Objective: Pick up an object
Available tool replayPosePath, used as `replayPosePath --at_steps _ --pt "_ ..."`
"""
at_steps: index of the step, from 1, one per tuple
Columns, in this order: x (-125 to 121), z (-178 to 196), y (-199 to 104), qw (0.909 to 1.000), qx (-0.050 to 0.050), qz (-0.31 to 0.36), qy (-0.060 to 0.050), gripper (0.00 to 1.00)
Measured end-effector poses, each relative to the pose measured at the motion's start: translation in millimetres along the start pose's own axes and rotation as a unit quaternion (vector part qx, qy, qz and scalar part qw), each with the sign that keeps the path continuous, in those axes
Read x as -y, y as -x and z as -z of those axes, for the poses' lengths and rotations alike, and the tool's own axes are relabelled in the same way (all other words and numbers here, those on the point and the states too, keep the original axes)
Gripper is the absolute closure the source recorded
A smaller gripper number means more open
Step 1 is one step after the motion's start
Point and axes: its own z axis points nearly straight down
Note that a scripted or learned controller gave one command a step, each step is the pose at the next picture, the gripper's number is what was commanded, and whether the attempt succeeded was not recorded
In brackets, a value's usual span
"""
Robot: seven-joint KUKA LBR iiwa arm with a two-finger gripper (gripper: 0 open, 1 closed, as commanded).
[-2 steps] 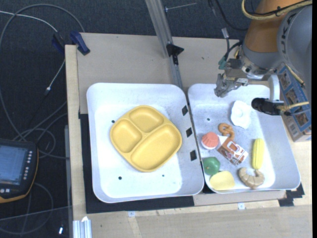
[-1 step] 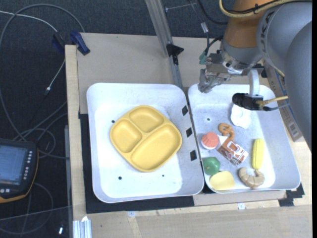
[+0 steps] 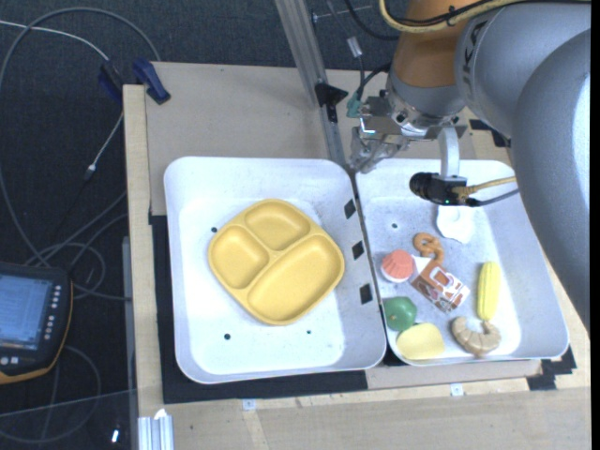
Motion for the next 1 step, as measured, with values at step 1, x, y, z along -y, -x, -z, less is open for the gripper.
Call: replayPosePath --at_steps 1 --pt "-9.1 9.1 -50.9 1.0 0.0 0.0 0.0 1.0"
